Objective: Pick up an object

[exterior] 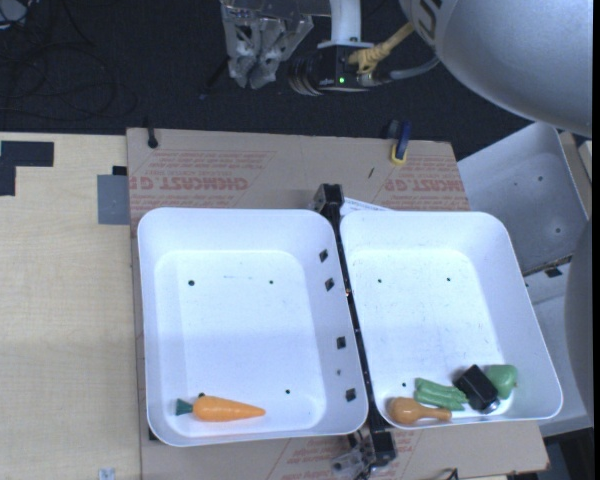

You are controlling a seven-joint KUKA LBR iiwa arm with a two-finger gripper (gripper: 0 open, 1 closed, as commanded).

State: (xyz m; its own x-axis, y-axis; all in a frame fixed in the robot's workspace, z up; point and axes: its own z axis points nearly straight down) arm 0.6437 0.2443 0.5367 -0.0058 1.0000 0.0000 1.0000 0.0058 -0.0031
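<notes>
the gripper (263, 60) hangs at the top of the view, above and behind the bins; i cannot tell its state. a carrot (223, 408) lies in the left bin (170, 268), near its front edge. the right bin (500, 258) holds a green pod (440, 393), a black block (476, 387) and a tan pear (416, 411), clustered in its front right corner.

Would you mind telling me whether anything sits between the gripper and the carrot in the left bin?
Nothing visible does. The gripper hangs above the far edge of the bench, and the carrot lies alone at the near side of the left bin, with bare bin floor between them.
</notes>
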